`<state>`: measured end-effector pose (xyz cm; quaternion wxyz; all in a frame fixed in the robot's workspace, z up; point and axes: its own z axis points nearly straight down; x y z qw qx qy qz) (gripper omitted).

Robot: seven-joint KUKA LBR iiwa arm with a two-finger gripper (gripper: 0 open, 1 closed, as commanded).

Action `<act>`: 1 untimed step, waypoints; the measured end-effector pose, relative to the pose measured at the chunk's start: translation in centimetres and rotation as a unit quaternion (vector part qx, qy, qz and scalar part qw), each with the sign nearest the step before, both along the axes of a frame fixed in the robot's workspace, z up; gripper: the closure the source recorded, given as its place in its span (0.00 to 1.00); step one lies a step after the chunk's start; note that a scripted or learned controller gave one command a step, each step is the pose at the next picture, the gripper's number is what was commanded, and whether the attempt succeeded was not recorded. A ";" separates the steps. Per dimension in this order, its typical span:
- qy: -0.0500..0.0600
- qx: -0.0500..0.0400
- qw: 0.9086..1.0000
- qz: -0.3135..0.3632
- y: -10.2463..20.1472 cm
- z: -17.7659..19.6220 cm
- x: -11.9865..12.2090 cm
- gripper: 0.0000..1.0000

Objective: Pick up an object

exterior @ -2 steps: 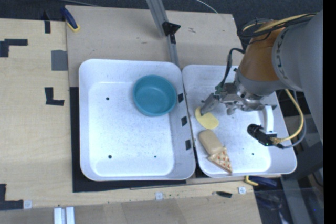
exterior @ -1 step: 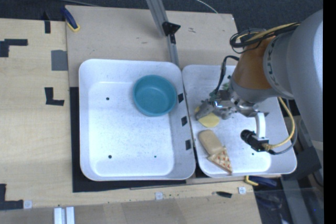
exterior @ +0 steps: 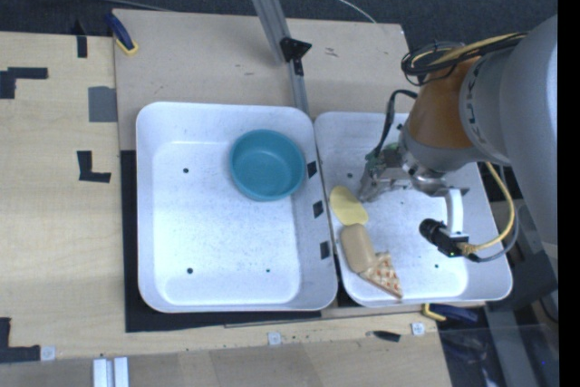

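White bins side by side — arm reaching into the right one from the right.

Grey and orange-banded, the arm hangs over the right bin, its gripper low near the bin's left part, just beside a pale yellow rounded piece; whether it is open or closed cannot be told. Below the yellow piece lie a tan bread-like block and a pizza-slice toy, touching each other near the bin's front-left corner. A black connector with a yellow cable hangs off the wrist over the bin. The left bin holds a blue bowl — upright, near its back-right corner.
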<state>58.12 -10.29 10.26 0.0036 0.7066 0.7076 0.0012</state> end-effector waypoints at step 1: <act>0.003 0.002 1.000 0.000 0.5 4.3 0.1 1.00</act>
